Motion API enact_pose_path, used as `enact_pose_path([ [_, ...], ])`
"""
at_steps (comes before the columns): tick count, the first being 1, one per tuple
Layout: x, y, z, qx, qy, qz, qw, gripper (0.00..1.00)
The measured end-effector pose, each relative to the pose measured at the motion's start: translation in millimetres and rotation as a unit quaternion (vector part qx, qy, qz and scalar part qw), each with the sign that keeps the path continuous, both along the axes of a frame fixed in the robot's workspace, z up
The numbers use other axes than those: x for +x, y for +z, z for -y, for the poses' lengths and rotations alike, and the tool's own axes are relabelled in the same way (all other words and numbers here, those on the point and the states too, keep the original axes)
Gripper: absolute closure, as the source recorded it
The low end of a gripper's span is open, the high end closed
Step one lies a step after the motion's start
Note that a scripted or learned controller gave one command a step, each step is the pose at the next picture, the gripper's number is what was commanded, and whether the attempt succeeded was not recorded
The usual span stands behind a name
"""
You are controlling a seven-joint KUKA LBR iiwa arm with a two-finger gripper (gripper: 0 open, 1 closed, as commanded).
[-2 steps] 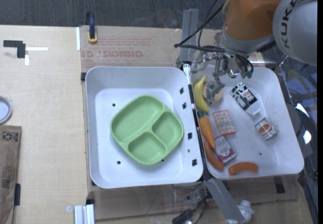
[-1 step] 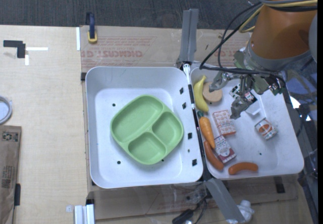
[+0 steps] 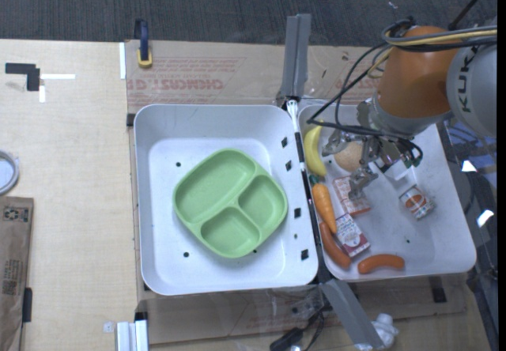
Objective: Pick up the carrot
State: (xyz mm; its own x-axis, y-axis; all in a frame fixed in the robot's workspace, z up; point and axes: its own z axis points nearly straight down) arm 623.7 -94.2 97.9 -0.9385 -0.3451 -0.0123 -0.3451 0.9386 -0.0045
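From the fixed camera above the bench, two white bins sit side by side. The left bin (image 3: pixel 150 207) holds a green divided plate (image 3: pixel 230 203) near its middle, with bare white floor all round it, widest along the far wall and the left wall.

The right bin (image 3: pixel 451 247) is crowded along its left wall. The carrot (image 3: pixel 323 205) lies there lengthwise, just beside the wall that parts the two bins, its far end close below a yellow banana (image 3: pixel 314 150) in the far left corner. Touching or nearly touching the carrot's right side is a flat red and white packet (image 3: pixel 349 219). Nearer the front edge, another long orange piece (image 3: pixel 335 250) runs on from the carrot toward the front left corner, and a sausage (image 3: pixel 381 264) lies along the front wall. A small red and white can (image 3: pixel 417 204) stands apart on the right, with open floor round it.

The arm comes in from the right, its orange band above the bin's far right part. The gripper (image 3: pixel 365 175) hangs over the packet's far end, to the right of the carrot and apart from it, with a round tan object (image 3: pixel 348 156) just behind. Cables blur its tips, so I cannot tell how the jaws stand.
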Motion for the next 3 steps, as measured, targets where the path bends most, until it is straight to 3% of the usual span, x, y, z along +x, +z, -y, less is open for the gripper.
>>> enact_pose_path([
  [1,1.0,10.8,0.2,0.0005,-0.002,0.001,1.0000,1.00],
  [2,-29.4,94.5,-104.0,0.0006,0.024,-0.004,0.9997,1.00],
  [3,-68.6,94.3,-55.4,-0.0003,0.092,-0.005,0.9957,1.00],
])
